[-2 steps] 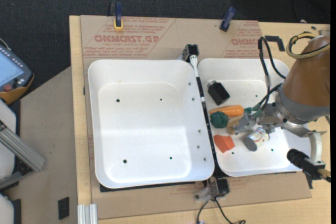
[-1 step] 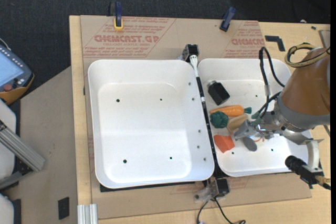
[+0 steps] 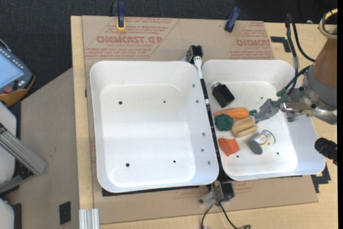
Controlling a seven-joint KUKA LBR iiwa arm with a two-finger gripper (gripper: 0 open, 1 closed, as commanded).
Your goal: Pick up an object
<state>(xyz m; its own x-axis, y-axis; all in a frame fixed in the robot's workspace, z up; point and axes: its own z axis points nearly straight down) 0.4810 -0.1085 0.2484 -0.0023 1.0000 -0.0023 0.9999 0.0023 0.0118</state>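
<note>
Nearest the lens, the right bin (image 3: 284, 166) gathers every object within my reach; my end effector (image 3: 264, 111) hangs low just right of the orange carrot (image 3: 236, 113), whether spread or pressed together I cannot tell, and nothing shows between it. That carrot is slim and tapered, lying flat above the tan block (image 3: 244, 127), likeliest target

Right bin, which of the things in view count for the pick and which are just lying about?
For the job: gripper, orange carrot, tan block, black block, green lump, red block, small can, right bin.

Lying about: left bin, blue clamps, cardboard sheet.
</note>
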